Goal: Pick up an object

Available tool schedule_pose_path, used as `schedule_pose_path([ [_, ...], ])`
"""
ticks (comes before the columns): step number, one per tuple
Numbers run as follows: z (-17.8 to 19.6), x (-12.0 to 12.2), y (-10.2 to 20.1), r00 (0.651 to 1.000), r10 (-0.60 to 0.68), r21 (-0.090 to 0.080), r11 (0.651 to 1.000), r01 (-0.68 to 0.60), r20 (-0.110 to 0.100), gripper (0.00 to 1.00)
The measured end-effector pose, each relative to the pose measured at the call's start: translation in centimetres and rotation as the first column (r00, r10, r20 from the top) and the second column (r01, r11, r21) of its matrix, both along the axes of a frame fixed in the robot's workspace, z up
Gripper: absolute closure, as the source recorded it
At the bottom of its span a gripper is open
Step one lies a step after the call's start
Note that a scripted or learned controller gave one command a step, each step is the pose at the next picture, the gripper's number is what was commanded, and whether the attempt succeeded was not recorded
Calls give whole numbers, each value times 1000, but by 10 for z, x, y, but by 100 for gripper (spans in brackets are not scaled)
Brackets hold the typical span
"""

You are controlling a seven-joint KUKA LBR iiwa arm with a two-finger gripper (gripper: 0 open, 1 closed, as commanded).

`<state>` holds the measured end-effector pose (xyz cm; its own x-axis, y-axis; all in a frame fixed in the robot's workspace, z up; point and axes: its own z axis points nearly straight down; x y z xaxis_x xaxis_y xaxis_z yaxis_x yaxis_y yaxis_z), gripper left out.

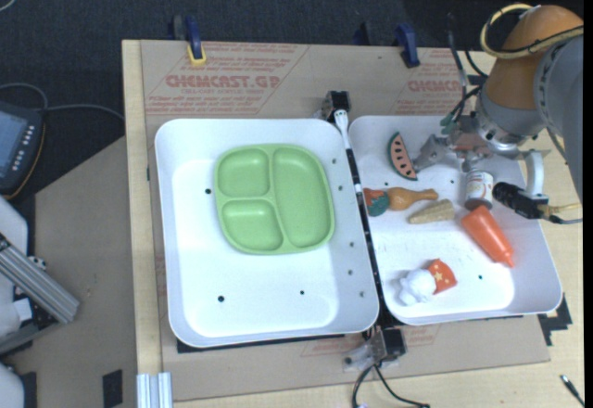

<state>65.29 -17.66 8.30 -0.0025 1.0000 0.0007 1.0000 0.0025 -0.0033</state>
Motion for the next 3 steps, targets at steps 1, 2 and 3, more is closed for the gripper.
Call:
schedule_pose_path([
  [1,13,1,0,1000,1,-2,1000,-1,5,100],
  [2,68,12,-4,1000,-1,-3,1000,1,10,100],
  [3,112,14,-1,1000,-1,-3,1000,1,10,100],
])
